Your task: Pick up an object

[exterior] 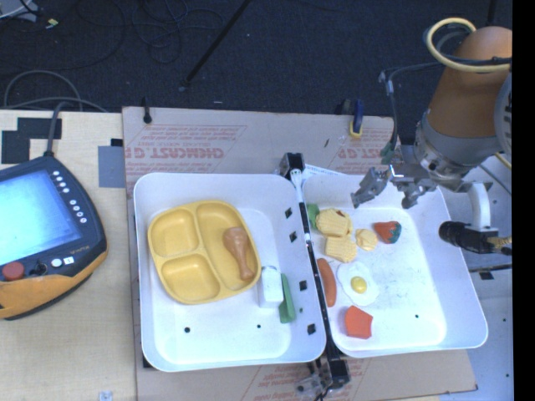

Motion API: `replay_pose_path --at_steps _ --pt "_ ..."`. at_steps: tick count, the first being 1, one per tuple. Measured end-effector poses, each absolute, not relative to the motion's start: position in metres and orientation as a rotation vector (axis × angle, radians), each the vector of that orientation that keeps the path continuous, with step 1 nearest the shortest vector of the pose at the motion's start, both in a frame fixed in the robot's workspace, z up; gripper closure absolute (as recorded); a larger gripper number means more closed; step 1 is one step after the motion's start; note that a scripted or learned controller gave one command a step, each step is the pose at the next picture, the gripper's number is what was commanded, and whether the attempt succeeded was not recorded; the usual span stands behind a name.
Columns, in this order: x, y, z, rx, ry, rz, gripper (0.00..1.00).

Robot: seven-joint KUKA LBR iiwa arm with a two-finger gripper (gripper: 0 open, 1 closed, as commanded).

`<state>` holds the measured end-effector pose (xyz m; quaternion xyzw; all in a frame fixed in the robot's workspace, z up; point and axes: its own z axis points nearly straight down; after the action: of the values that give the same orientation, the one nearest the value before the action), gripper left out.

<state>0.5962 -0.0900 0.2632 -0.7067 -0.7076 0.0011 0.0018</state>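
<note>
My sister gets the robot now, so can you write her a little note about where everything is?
Gripper: open, holding nothing, poised over the back of the right bin.
Right bin: corn, cracker, strawberry, fried egg, sausage, red block.
Left bin: yellow tray carrying a drumstick; a white block and green stick beside it.
Done: nothing picked yet.
Left: lower, grasp one item, lift. The corn and strawberry look nearest.

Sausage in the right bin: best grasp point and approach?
Grip the sausage mid-length, coming straight down, fingers closing across its narrow width. It lies flat along the divider beside the fried egg, so the gaps are probably tight; the gripper hangs above the bin.
</note>
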Motion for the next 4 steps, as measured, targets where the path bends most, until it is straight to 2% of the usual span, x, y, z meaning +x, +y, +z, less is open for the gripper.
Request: replay_pose_path --at_steps 1,2,3,4 --pt "0.596 -0.091 0.273 -2.216 -2.219 0.005 1.00" --pt "0.609 -0.154 0.112 -2.216 -2.208 0.019 1.00" --pt "0.621 -0.055 0.336 -2.219 -2.239 -0.021 1.00" --pt "0.597 -0.110 0.226 -2.220 -2.210 0.014 1.00"
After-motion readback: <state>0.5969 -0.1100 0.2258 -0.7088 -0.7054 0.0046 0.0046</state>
